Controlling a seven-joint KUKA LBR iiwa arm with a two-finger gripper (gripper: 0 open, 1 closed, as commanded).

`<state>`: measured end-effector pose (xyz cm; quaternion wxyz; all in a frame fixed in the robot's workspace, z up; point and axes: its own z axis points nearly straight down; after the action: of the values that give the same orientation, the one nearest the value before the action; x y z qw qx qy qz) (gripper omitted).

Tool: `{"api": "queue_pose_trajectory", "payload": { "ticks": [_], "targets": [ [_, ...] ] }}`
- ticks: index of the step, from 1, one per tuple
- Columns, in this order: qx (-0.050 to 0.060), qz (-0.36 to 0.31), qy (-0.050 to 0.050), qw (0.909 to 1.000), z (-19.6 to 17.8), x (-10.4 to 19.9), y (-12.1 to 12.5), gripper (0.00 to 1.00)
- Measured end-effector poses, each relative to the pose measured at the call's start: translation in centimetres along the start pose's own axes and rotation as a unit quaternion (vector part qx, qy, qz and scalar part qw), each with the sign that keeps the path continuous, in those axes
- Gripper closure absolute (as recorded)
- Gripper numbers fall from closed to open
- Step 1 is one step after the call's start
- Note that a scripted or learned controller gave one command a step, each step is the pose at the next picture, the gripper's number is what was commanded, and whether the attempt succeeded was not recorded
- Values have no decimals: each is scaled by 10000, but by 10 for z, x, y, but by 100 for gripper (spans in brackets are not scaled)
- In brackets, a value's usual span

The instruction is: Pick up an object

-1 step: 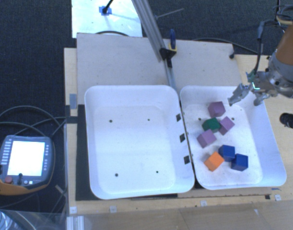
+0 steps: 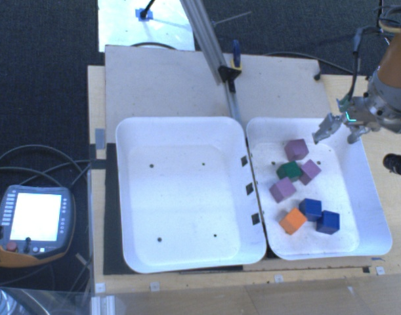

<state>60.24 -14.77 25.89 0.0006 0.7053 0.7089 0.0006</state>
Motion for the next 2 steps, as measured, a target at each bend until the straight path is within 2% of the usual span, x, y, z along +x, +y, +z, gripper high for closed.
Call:
{"api": "queue_pose_trajectory", "payload": {
  "ticks": [2],
  "targets": [
    [24,18,0,10000,97,-9,-3,0]
  ]
}}
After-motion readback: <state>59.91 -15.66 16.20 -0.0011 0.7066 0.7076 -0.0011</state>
